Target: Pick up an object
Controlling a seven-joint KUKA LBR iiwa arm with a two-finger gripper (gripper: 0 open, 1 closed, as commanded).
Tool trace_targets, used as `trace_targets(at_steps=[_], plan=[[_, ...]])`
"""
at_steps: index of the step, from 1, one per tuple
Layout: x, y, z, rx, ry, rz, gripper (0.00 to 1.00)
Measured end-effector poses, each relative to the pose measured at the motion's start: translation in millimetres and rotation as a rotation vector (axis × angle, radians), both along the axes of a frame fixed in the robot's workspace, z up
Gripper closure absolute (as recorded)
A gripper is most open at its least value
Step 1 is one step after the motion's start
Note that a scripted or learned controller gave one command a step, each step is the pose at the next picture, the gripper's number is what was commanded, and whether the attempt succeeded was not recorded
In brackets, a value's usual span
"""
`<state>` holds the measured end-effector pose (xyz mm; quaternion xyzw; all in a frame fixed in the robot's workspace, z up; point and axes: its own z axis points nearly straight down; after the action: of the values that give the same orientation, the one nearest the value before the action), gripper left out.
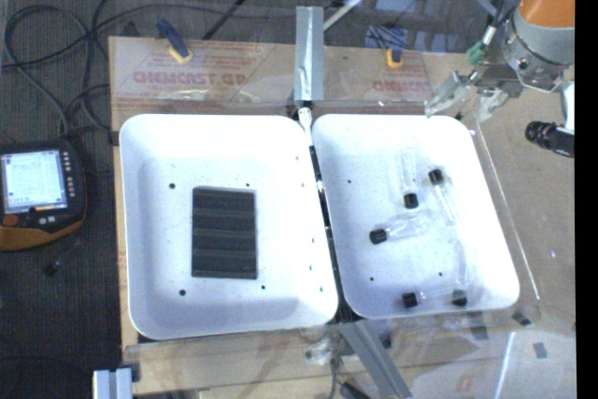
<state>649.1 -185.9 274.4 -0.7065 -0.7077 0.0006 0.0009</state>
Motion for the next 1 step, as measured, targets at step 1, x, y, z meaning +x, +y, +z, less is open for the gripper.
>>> trace_targets(at_steps=[1], plan=[[-3.4, -17.4, -147.7, -0.003, 0.001, 0.021, 0.00]])
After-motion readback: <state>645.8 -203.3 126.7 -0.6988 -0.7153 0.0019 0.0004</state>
